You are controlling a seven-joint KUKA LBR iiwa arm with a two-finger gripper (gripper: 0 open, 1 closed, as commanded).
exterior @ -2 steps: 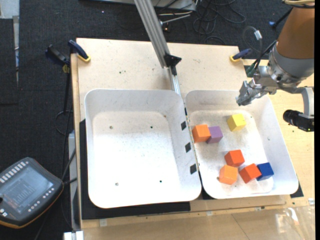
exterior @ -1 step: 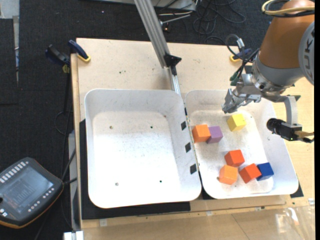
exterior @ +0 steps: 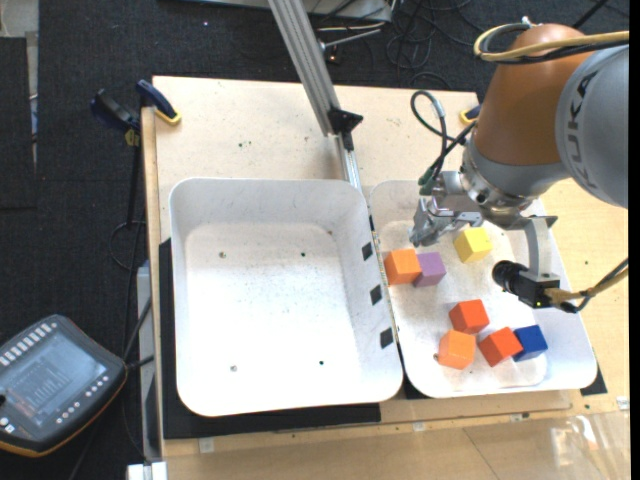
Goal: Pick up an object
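The right bin holds several small blocks. An orange block and a purple block touch side by side near its left wall. A yellow block lies behind them. Toward the front sit a red-orange block, an orange block, a red block and a blue block. My gripper hangs low over the bin's back left, just above and behind the purple block and left of the yellow one. Nothing shows between its fingers.
The left bin is bare white, specked with dirt. A slanted metal pole rises behind the bins. A black cable connector hangs off the wrist over the right bin. A teach pendant lies off the bench at front left.
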